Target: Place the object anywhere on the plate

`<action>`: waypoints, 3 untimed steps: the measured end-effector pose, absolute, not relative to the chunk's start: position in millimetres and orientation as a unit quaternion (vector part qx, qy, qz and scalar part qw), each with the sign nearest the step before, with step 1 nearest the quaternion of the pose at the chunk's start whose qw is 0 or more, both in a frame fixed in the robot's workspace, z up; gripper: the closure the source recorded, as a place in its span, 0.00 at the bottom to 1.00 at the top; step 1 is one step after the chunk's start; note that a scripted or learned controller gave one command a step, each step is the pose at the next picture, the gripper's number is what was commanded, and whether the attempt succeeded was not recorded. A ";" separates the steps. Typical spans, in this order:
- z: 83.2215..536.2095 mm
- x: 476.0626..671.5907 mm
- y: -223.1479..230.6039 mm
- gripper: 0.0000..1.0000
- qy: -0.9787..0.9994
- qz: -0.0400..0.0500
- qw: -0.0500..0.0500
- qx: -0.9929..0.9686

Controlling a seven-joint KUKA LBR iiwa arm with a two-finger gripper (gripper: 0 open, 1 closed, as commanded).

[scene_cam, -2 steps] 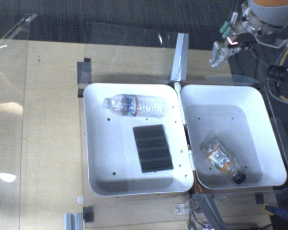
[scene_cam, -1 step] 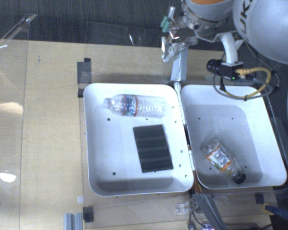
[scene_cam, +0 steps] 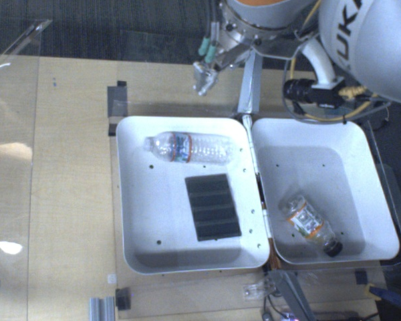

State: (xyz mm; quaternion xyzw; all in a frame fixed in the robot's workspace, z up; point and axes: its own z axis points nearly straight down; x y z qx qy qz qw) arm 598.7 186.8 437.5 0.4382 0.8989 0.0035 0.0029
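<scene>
Above the far rim of the left bin (scene_cam: 130, 179), gripper (scene_cam: 204, 79) raised, nothing between its fingers, open or closed unclear; clear water bottle (scene_cam: 189, 148) lying flat beside dark ribbed plate (scene_cam: 213, 207), not yet on it

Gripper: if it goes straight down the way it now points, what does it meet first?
Most likely the bare bench just behind the left bin, not the clear bottle. The gripper hangs beyond the bin's far rim. Height is hard to judge from this slanted view, so the rim could come first.
</scene>
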 end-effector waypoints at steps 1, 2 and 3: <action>388.5 575.9 148.7 1.00 0.895 0.002 0.002 0.447; 397.6 543.7 83.5 1.00 0.920 0.001 0.001 0.392; 410.2 604.3 52.5 1.00 0.959 0.002 0.004 0.282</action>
